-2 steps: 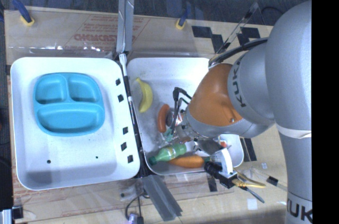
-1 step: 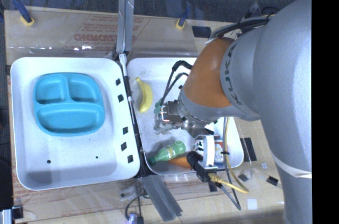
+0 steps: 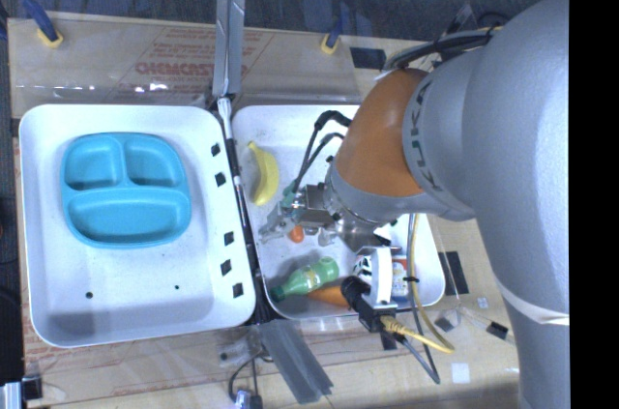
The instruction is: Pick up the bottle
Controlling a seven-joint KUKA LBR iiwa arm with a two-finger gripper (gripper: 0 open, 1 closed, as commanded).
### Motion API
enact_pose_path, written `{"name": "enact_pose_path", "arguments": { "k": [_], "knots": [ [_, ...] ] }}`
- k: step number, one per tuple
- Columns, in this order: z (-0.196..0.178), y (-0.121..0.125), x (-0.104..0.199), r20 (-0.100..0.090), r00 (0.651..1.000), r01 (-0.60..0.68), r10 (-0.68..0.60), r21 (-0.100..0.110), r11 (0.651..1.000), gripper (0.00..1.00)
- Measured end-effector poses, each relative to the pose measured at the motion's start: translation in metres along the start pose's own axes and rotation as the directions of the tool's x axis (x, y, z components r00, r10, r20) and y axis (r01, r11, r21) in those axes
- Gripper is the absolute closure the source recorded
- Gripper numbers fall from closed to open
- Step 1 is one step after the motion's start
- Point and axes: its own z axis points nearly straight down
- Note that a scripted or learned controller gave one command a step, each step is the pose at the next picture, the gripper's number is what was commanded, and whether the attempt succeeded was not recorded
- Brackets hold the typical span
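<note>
1. Camera view looks down on our grey arm's gripper (image 3: 290,221), which hangs over the middle of the right white bin (image 3: 290,122).
2. We cannot tell its state.
3. We see the green plastic bottle (image 3: 308,278) lying on its side near that bin's front edge, just toward the front from the gripper.
4. Its long axis runs roughly along the front edge; which end is the cap we cannot tell.
5. A yellow banana (image 3: 263,172) lies toward the bin's left wall.

The grey arm (image 3: 484,107) reaches over the right bin (image 3: 290,122), its gripper (image 3: 290,221) low near the bin's middle. A green bottle (image 3: 308,279) lies by the near edge, a banana (image 3: 263,173) along the left wall. Beside the bottle sits something orange (image 3: 329,297), possibly a carrot. The left bin (image 3: 39,233) holds a blue divided tray (image 3: 126,187).
</note>
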Motion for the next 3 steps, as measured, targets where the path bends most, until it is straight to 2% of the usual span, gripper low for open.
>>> {"name": "enact_pose_path", "arguments": {
  "k": [1,2,3],
  "knots": [
    [0.000,0.005,-0.044,0.001,0.998,-0.056,0.056,-0.001,0.998,0.00],
    [0.100,0.007,-0.058,-0.001,1.000,-0.007,0.007,-0.001,1.000,0.00],
    [0.094,0.007,-0.057,0.000,1.000,-0.001,0.001,0.004,1.000,1.00]
  ]
}}
